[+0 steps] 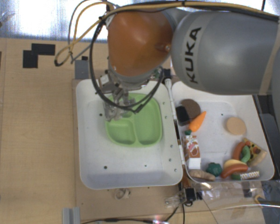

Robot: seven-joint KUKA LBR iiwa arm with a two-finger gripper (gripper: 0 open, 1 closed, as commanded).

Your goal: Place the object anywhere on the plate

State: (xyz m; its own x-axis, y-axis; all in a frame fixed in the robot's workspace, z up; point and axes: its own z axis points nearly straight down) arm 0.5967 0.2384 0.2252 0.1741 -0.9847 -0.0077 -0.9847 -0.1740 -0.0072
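Two bins: shallow white trays side by side on the tan bench, left bin and right bin
Near rim of right bin, 5 o'clock of frame: a beige piece, a teal piece, a yellow-and-red toy, a green piece by an orange one, all crowded together
Carton: small red-and-white box lying along the right bin's left wall
Round disc: tan biscuit-like disc alone at 3 o'clock of the right bin
Carrot: orange toy carrot tilted, at 11 o'clock in the right bin, touching a black block and a brown round piece
Plate: green divided plate in the left bin, toward its 12 o'clock end
Gripper: gripper points down over the plate's 10 o'clock corner; whether it is spread or closed, or has hold of anything, I cannot tell
Arm: grey KUKA arm enters from 3 o'clock, lies across the far edge of the right bin, and bends down at the orange band above the wrist
Cables: yellow and black cables loop from the wrist toward 10 o'clock
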